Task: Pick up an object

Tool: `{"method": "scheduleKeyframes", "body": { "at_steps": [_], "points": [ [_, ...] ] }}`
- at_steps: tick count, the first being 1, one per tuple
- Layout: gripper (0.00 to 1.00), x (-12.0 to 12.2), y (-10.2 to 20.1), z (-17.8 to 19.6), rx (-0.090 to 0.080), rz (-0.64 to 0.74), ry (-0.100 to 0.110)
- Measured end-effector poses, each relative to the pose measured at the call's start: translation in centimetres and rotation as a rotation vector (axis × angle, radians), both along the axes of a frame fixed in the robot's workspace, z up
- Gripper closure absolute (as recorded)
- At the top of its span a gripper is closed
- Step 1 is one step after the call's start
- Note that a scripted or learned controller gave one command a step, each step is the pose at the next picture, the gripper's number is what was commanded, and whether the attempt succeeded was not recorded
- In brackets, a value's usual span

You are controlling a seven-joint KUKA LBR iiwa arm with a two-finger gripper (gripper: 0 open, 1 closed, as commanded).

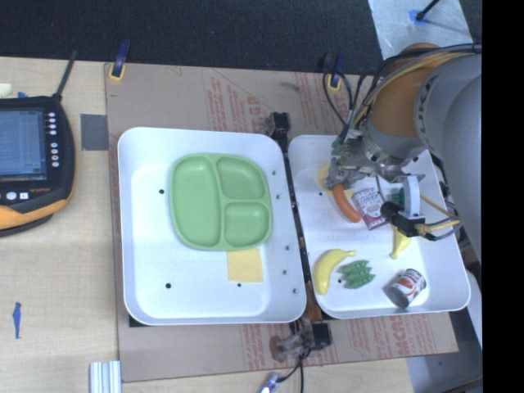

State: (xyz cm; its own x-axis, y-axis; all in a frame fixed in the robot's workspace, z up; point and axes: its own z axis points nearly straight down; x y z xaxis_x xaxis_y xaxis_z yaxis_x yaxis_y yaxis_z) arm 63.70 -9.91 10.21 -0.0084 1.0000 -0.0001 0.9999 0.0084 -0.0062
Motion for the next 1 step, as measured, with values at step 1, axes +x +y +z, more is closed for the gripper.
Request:
{"method": "scheduleKeyframes", "body": {
  "at_steps": [1],
  "points": [
    [1.0, -4.45, 7.98, 9.03, 0.001, -0.003, -0.003]
  ]
}}
